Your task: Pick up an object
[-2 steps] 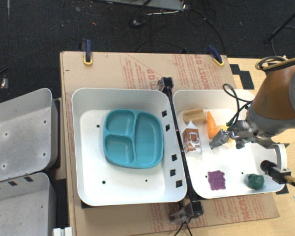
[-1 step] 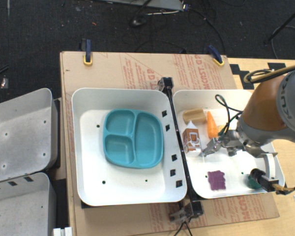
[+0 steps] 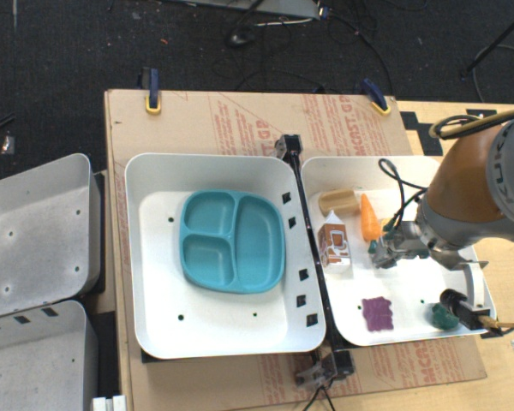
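Camera view, looking down at a slant, takes in two shallow white bins side by side on a cardboard-covered bench (image 3: 240, 114). Biggest in the left bin (image 3: 154, 315) is a teal divided plate (image 3: 233, 241) with three compartments, lying flat near the middle. From the right, the grey arm (image 3: 475, 187) with its orange band reaches over the right bin (image 3: 411, 336), and its gripper (image 3: 387, 251) hangs low near that bin's centre — whether it is spread or pinched together cannot be told from this angle. Just left of it stands a small brown-and-white carton (image 3: 334, 241), tilted against the divider side. Above that lies a tan cylinder (image 3: 337, 200), with an orange carrot-shaped piece (image 3: 370, 217) beside it. Nearer the front edge sit a flat purple piece (image 3: 378, 312) and, smallest, a dark green lump (image 3: 445, 316) in the corner.
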Action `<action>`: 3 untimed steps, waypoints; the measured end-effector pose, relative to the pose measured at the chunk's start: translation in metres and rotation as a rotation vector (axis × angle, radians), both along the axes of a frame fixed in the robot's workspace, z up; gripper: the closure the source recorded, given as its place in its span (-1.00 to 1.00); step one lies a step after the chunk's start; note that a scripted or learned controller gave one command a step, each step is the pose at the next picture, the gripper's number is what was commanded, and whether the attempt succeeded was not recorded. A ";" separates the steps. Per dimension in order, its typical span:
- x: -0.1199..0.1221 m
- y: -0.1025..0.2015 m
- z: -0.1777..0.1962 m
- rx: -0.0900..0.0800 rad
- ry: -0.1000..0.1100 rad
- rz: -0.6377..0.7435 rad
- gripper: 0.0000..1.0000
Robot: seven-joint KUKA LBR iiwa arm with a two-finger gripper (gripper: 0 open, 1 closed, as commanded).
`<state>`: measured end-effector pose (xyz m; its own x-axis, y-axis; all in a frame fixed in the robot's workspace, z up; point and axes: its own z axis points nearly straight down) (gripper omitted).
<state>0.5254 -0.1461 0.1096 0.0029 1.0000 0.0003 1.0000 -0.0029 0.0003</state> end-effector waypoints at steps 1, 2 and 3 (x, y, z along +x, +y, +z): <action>-0.004 0.002 0.062 -0.002 -0.005 0.005 1.00; -0.003 -0.009 0.117 -0.003 -0.006 0.004 1.00; -0.002 -0.009 0.153 -0.002 -0.005 0.006 1.00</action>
